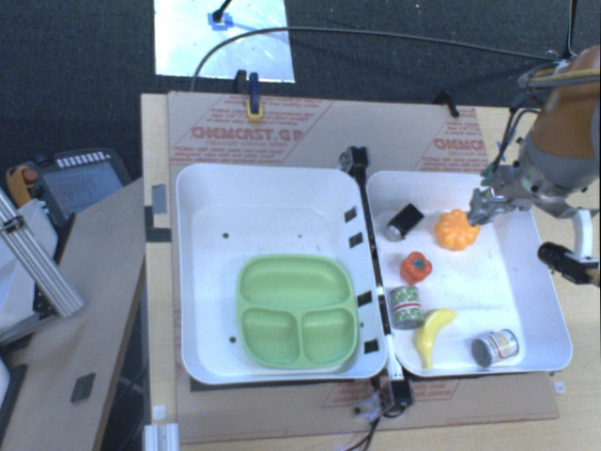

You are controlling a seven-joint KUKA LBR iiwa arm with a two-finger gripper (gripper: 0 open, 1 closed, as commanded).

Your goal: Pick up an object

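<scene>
One target: orange pumpkin [455, 230], nearest the gripper [485, 205].
Jaws: state unclear, cannot tell.
Approach: centre over it, descend straight, close gently.
Neighbour: black block [405, 221] well apart.

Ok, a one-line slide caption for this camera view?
Grey KUKA arm's two-finger gripper at the orange pumpkin-shaped toy in the right white bin; a green divided plastic tray in the left white bin.
</scene>
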